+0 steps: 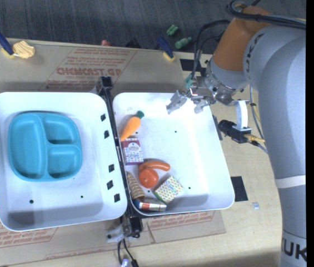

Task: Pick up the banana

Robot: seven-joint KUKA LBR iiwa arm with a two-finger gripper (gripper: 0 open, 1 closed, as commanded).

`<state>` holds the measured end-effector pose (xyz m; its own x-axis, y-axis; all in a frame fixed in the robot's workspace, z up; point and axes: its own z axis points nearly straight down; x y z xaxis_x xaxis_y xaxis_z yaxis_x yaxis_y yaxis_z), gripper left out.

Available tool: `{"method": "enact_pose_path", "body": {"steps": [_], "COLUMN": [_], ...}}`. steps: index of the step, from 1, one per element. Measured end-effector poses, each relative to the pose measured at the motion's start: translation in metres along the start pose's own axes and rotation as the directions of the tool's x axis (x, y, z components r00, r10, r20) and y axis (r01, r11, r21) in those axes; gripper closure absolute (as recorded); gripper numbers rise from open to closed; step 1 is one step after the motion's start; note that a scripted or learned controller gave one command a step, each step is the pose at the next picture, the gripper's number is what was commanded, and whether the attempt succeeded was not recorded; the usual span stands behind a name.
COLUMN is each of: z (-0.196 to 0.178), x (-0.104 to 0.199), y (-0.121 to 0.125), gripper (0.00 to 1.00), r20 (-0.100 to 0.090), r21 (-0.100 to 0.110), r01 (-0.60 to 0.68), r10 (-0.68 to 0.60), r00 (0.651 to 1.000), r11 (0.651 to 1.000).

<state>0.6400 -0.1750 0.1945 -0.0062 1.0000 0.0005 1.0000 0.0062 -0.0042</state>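
Two fingers of the hand stand spread, nothing between them, over the far edge of the right bin. Nearest lies a carrot, then a crowded heap along the bin's near-left side. Which item is the banana I cannot tell; a pale yellow lump at the tabletop's far left corner may be it. The hand should probably confirm the target first, then come down straddling its middle. Items in the heap overlap, hiding their shapes.
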Motion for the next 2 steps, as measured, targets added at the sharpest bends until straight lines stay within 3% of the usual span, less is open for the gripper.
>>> {"method": "enact_pose_path", "body": {"steps": [1,2], "z": [0.102,0.103], "x": [0.058,0.081], "y": [-0.044,-0.072], "gripper": [0.0,0.0], "r20": [0.003,0.0], "r21": [-0.004,-0.001], "r01": [-0.033,0.183], "r10": [0.033,-0.183], "r00": [0.999,0.983], "r11": [0.999,0.983]}}
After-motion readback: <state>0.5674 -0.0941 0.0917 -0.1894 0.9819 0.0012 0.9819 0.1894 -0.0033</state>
